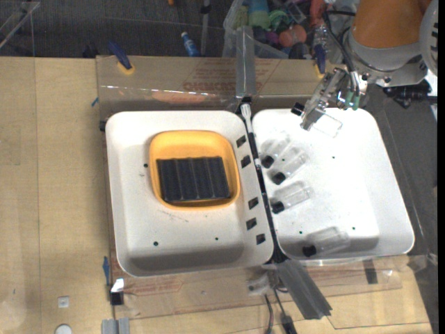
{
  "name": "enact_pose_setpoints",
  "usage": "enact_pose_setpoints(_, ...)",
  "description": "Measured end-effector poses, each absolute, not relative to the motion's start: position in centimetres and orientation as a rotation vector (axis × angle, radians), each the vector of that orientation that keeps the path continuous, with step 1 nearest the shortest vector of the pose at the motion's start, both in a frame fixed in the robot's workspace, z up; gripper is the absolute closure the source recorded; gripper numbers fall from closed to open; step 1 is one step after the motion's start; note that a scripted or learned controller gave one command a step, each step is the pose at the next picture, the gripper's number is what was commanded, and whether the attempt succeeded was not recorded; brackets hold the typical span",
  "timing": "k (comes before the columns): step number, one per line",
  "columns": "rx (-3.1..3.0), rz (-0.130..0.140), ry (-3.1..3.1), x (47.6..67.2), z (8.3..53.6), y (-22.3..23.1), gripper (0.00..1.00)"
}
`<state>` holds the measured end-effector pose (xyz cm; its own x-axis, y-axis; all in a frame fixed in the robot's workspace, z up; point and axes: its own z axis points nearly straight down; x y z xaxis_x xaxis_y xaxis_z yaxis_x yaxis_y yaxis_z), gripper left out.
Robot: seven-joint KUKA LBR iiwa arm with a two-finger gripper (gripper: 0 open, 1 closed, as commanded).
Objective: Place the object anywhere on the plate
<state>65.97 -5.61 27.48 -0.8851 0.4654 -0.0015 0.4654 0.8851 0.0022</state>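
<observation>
So the gripper [314, 115] is up over the back of the right white bin [361, 186], fingers clamped on a small clear plastic bottle with a black cap [321, 117], lifted off the floor. The yellow squarish plate with a dark ribbed insert [193, 169] sits in the left white bin [128, 207]. Four more clear bottles [281, 160] lie in the right bin.

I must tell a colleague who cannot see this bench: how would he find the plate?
Look at the left white bin of the two. In its middle lies the plate, yellow-orange with rounded corners, carrying a dark ribbed rectangle. It is the only coloured thing there; the right bin holds small clear bottles with black caps.
</observation>
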Motion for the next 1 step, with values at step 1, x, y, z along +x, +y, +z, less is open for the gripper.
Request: enact_pose_setpoints(1, 0.321, 0.002, 3.115, 65.12, 32.38, -7.6, 1.0)
